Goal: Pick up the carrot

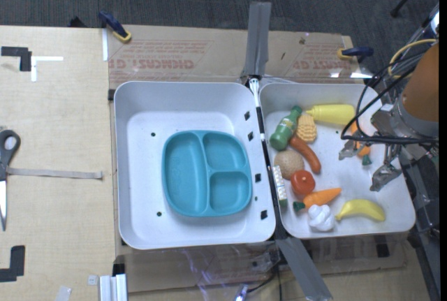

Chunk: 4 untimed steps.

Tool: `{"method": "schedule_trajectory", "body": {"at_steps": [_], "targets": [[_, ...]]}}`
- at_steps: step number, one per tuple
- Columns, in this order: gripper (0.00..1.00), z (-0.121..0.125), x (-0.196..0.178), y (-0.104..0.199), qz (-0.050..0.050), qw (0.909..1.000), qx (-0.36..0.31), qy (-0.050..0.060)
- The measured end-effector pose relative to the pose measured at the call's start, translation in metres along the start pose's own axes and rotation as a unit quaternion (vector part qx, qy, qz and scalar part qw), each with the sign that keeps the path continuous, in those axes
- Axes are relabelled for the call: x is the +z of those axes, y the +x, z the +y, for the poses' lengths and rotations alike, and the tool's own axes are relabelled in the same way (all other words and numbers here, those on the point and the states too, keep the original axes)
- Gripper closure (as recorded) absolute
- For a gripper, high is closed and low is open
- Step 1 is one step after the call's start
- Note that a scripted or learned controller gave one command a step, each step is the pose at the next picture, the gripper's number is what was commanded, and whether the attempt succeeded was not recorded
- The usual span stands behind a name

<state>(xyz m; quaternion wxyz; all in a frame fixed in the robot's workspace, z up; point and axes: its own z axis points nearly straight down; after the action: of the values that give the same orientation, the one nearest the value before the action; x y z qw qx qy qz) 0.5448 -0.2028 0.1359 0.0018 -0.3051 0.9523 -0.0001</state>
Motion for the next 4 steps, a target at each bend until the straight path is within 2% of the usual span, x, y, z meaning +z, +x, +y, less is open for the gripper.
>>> {"method": "schedule_trajectory", "body": {"at_steps": [1,2,3,4], "targets": [[0.0,-0.016,0.043,0.009,0.0,0.9997,-0.025,0.0],[0.0,-0.027,0.042,-0.006,-0.001,0.9999,-0.014,0.001],[0.0,-0.04,0.042,-0.025,-0.002,0.9953,-0.096,0.001],[1.0,-0.04,0.031,-0.028,-0.005,0.9955,-0.095,0.003]]}}
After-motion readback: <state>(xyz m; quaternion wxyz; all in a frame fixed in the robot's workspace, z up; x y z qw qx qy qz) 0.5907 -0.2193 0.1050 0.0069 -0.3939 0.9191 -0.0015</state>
